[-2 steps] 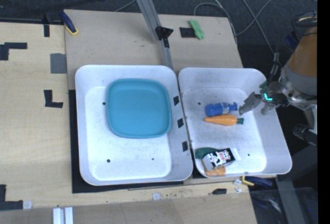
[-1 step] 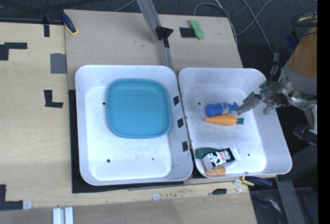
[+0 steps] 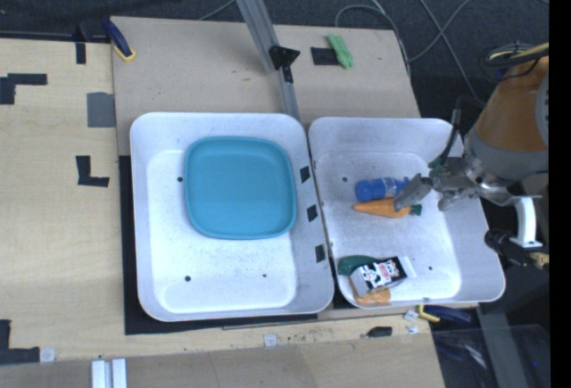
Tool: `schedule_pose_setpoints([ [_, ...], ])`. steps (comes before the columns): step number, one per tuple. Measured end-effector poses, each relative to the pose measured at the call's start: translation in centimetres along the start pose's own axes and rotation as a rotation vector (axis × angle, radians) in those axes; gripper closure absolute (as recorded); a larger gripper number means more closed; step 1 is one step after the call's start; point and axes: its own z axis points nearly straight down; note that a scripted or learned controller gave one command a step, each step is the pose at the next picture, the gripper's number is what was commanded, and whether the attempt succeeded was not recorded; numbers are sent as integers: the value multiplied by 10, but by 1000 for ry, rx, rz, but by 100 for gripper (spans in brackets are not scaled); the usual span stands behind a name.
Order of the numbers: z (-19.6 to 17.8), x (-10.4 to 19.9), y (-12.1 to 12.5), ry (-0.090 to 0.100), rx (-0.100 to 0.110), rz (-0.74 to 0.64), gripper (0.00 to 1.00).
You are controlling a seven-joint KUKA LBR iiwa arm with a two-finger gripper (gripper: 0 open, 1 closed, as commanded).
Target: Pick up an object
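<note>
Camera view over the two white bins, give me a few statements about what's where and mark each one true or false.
1. The square teal plastic plate lies in the left white bin. True.
2. The blue bottle lies in the left bin. False: it lies in the right white bin.
3. The orange carrot-shaped toy lies just below the blue bottle. True.
4. The gripper is over the teal plate. False: it is over the right bin, beside the bottle and carrot.
5. The green clip lies inside a bin. False: it lies on the bench beyond them.
</note>
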Motion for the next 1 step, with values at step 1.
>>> schedule_pose_setpoints([
  [1, 61, -4, -6, 0, 1, 1, 0],
])
